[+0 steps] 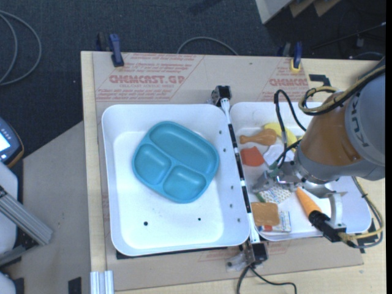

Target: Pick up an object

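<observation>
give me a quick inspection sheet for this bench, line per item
surface: cardboard-covered bench bearing a left bin and a right bin, side by side
job's things: in the right bin, drumstick, red piece, orange carrot, toast slice
clutter: blue divided plate in the left bin
grippers: gripper low over the right bin; finger state unclear
cables: black cable looping by the arm; another at the bench's front edge
surroundings: dark carpet, blue clamps at the back edge

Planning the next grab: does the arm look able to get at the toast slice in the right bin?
Probably yes: the toast slice lies uncovered at the right bin's near-left corner, beside the arm.
</observation>
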`<state>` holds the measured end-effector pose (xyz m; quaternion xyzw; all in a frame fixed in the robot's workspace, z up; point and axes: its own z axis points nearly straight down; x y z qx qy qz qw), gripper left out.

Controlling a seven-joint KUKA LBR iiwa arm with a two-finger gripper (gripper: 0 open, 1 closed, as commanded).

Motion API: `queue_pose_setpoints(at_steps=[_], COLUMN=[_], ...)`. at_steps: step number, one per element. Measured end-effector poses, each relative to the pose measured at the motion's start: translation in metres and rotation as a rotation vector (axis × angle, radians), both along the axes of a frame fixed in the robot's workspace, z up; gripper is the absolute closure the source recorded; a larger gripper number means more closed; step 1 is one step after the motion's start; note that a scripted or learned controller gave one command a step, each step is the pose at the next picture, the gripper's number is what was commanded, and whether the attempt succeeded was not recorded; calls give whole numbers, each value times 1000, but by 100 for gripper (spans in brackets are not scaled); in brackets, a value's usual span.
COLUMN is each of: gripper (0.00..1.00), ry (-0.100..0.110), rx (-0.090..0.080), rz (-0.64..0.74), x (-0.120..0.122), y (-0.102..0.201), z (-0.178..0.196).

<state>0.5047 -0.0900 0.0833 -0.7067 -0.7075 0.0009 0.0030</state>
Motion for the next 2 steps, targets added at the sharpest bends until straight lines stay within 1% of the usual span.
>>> queue_pose_setpoints(at_steps=[1, 2], gripper=[0, 0], ry=[-10, 0], rx=[-6, -3], rz=[0, -10], x=[62, -26], y=[-44, -100], z=[2, 1])
